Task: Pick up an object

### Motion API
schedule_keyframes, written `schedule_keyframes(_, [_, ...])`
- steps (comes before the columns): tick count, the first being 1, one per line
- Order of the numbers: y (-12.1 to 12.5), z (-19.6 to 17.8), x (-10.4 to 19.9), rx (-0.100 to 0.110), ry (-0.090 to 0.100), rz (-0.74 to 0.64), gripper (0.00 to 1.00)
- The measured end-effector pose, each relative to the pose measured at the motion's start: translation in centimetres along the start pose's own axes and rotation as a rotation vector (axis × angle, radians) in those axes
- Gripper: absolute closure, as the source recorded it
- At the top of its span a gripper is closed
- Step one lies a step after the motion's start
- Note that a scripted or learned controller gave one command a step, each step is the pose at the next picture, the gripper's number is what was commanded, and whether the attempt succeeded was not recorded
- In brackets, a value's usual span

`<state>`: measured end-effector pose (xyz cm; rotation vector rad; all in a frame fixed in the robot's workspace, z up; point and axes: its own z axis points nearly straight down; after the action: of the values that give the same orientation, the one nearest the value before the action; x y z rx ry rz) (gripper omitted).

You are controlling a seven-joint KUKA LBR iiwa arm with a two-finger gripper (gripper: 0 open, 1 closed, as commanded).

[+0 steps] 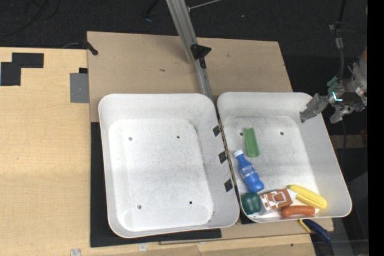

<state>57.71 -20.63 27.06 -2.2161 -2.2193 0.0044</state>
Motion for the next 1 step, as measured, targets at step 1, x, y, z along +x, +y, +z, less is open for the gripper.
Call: schedule_keyframes(1, [0.07, -0.19, 0.0, -0.003, -0.001, -0.001, 0.0])
